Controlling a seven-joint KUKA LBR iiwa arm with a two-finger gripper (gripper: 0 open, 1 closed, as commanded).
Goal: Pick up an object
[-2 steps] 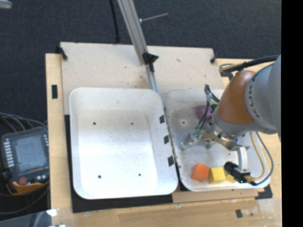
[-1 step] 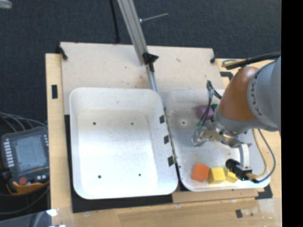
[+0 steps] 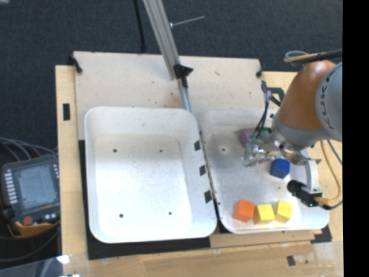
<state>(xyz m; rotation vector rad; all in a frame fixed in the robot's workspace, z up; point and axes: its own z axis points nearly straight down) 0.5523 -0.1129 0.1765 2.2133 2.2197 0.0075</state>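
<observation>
One hand [image 3: 252, 154] beside purple object [image 3: 246, 136].

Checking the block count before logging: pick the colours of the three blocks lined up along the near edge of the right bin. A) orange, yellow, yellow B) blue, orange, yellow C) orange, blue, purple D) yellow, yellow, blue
A: the orange block and two yellow blocks sit in a row; the blue block lies apart, nearer the arm.

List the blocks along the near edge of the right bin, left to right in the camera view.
orange block → yellow block → second yellow block, all along the right bin's near edge.
</observation>
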